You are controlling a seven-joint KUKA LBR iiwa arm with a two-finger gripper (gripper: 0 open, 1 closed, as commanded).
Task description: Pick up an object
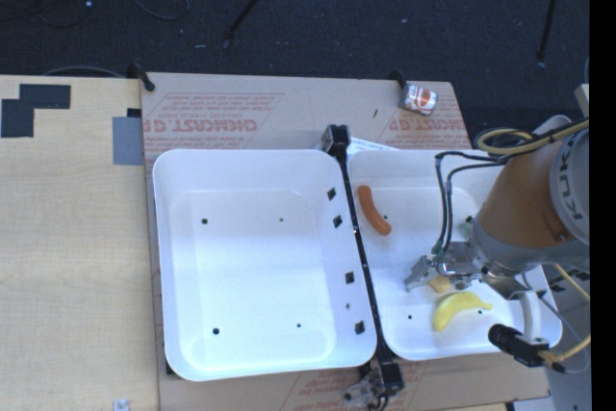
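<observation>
Currently the arm (525, 207) enters from the right and is positioned over the right bin (409, 173), with its orange band above the wrist and the wrist lowered toward the near right part of that bin. The gripper (435, 276) sits low over the bin floor, and its grey metal parts point toward the left. A small yellowish item (441, 285) lies directly at the gripper tip; whether it is touching the gripper or is only beside it cannot be determined from this view. Whether the gripper is apart or together cannot be determined either, because the wrist body covers most of it.

A yellow banana (458, 308) lies on the floor of the right bin, just near of the gripper and slightly to its right. It rests flat, curved, with one end pointing right. No part of the gripper encloses it.

An orange sausage-shaped object (373, 210) lies in the far left part of the right bin, close to the divider between the two bins and well apart from the gripper. It lies at a slant, running from far left to near right.

The left bin (192, 197) sits just beside the right bin, and a black clamp strip (354, 255) runs along their shared edge. Both bins rest on a cardboard sheet (221, 115). A small red and white can (420, 98) lies on the far right corner of that sheet, outside the bins. A black cable (445, 197) loops from the arm down toward the wrist.
</observation>
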